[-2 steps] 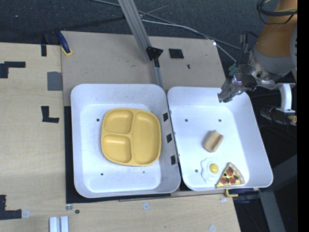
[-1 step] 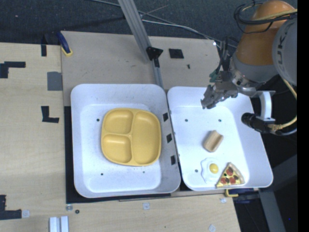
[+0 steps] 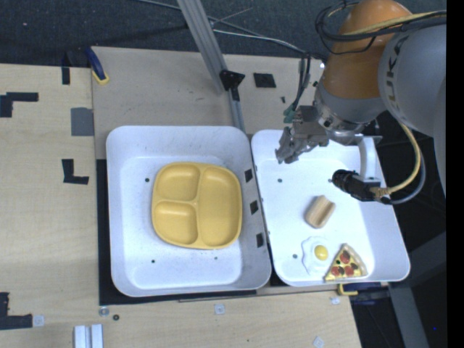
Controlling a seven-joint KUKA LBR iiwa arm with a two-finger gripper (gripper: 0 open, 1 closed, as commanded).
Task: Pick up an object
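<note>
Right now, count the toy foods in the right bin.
3: a bread roll mid-bin, a fried egg near the front, a pizza slice beside it. The arm may hide more.

- Yellow divided plate (image 3: 196,204): smooth plastic with a soft sheen, in the left bin (image 3: 123,194) of glossy white plastic.
- Bench (image 3: 43,216): matt pale wood.
- Arm (image 3: 406,56), at two o'clock: smooth grey casing, glossy orange band.

Overhead, slanted, perhaps mid-range: both bins (image 3: 116,194).
</note>
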